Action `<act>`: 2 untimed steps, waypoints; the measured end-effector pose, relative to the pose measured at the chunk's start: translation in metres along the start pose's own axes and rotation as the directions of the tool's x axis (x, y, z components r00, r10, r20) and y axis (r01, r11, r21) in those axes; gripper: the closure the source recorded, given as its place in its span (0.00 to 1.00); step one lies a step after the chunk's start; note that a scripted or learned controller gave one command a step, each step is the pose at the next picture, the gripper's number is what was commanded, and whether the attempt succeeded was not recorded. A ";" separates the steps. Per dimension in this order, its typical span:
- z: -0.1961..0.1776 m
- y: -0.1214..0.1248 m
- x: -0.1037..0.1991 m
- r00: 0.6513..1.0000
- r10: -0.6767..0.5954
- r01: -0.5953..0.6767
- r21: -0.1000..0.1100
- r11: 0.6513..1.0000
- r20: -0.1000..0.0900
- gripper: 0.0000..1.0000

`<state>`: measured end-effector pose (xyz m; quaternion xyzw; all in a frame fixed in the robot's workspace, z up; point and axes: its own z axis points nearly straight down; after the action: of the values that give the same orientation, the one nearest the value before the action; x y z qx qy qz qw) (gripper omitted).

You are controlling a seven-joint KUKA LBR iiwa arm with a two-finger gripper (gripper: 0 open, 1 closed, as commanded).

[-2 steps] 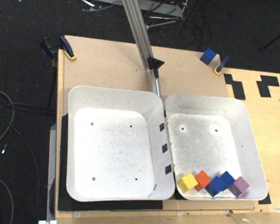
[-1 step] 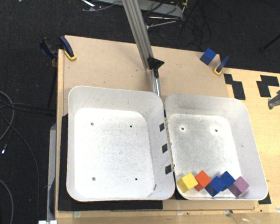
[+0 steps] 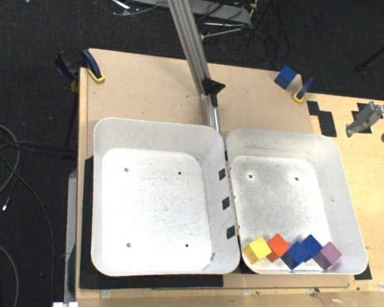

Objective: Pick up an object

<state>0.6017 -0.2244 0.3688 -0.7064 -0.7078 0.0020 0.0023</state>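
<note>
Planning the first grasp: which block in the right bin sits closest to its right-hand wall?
The purple block, at the right end of the row along the bin's near edge. The blue, orange and yellow blocks lie progressively further left.

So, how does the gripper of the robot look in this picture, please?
At the right edge of the camera view, the gripper is a small pale grey metal piece with thin prongs, seen against the wooden bench. It looks bare metal, and the picture is too coarse to show any markings or cables on it.
</note>
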 end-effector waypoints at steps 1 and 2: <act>0.128 0.026 0.001 1.000 -0.002 0.002 0.001 1.000 -0.001 0.00; 0.138 0.020 0.016 1.000 -0.002 0.002 -0.005 1.000 0.001 0.00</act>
<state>0.6208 -0.2078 0.2303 -0.7058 -0.7084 0.0006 0.0005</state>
